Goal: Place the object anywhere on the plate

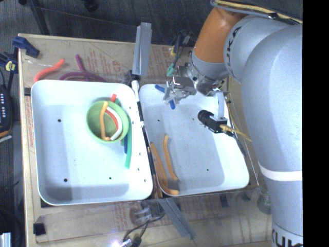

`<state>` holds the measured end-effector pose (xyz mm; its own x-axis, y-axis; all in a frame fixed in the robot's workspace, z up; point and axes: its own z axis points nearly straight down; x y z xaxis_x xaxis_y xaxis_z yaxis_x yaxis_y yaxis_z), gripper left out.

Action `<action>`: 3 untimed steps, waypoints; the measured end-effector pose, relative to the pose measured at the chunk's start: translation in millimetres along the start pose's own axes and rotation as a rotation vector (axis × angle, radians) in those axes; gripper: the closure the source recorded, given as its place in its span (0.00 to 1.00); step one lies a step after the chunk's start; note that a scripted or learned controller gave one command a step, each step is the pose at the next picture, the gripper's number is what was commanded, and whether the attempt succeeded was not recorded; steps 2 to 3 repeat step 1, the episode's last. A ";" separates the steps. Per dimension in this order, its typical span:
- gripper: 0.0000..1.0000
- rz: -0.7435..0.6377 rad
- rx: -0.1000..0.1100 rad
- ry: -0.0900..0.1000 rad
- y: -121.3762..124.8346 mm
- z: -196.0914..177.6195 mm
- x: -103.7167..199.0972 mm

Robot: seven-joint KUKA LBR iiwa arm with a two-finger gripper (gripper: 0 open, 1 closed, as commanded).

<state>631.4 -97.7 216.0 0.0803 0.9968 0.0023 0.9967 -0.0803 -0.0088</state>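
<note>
Camera view, round green plate [97,122], curved orange strips [167,161], smooth white bins [77,187]

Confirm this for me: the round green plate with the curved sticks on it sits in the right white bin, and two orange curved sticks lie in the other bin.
Not quite. The camera view shows the round green plate, with curved sticks on it, in the left white bin, not the right. The two orange curved sticks lie in the other, right white bin.

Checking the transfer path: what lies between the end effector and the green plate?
In the camera view, between the end effector and green plate stand the bins' adjoining rims; otherwise bare white floor.
</note>
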 end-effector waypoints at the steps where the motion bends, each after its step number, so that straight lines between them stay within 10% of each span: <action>1: 0.00 0.000 -0.001 0.000 0.1 -0.4 -0.2; 3: 0.00 0.000 -0.001 0.000 0.1 -0.4 -0.2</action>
